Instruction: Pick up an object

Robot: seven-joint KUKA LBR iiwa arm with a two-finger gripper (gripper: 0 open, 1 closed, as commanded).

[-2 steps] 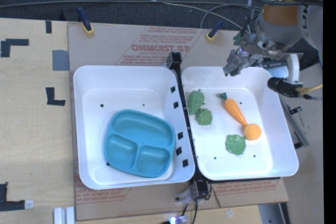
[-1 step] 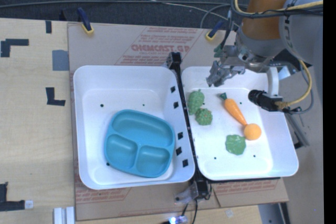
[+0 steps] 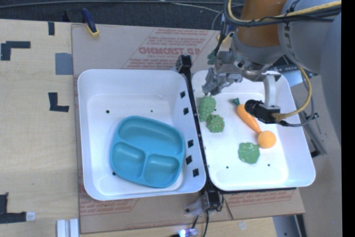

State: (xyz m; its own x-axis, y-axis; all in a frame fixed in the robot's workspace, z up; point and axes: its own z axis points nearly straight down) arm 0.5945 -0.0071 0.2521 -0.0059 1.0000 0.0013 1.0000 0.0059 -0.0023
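1. While the arm reaches in from the right, the gripper [image 3: 213,86] hangs low over the right bin [image 3: 299,175], near its back-left corner; can't tell if the claw is spread or pressed together, too blurred and dark.
2. Nothing visibly pinched. No object seen lifted off the bin floor.
3. Nearest thing: a green broccoli piece [image 3: 207,106] just below the claw tip, close to the divider between the bins; touching or not, can't tell.
4. Second broccoli piece [image 3: 216,124] just beside the first, slightly lower right.
5. Carrot [image 3: 248,119] lies diagonally mid-bin, right of those two; orange ball [image 3: 267,139] at its lower end, touching or nearly so.
6. Third green piece [image 3: 249,152] sits apart, toward the front of the right bin.
7. Left bin [image 3: 91,119] holds a blue divided tray [image 3: 147,151], well away from the claw.
8. Progress, my read: approach stage, likely targeting the top broccoli. Grasp, close and lift all left to do.
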